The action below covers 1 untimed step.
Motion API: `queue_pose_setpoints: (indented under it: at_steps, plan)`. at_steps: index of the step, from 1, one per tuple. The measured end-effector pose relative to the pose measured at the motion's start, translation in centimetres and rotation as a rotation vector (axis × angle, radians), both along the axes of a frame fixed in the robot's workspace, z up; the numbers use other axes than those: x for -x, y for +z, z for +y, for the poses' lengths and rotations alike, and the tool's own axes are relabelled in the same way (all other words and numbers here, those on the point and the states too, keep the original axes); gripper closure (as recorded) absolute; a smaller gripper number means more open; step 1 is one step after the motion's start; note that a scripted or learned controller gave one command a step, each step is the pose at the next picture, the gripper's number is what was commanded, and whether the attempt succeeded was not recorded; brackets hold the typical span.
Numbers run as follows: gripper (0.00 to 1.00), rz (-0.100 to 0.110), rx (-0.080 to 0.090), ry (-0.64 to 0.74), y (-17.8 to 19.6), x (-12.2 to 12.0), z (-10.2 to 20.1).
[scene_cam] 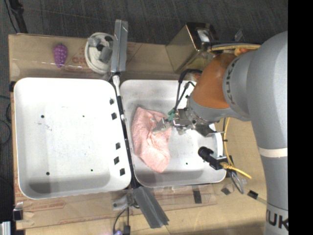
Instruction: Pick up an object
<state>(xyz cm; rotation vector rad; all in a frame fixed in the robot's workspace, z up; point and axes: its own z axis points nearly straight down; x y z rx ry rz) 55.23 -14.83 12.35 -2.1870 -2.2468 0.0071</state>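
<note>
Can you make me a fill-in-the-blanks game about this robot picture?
1. The pink cloth lies in the ____ bin.
2. The gripper sits at the cloth's ____ edge.
3. The purple thing rests ____ the bins, on the bench.

Missing words: right; right; outside

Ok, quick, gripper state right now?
Gripper: down on the pink cloth in the right bin; whether it holds the cloth cannot be told.
</note>
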Motion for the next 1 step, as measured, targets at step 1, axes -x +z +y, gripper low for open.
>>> queue_pose_setpoints:
  at_steps: [1]
  plan:
    - [0.00, -0.006, 0.000, 0.170, -3.18, -4.08, 3.28]
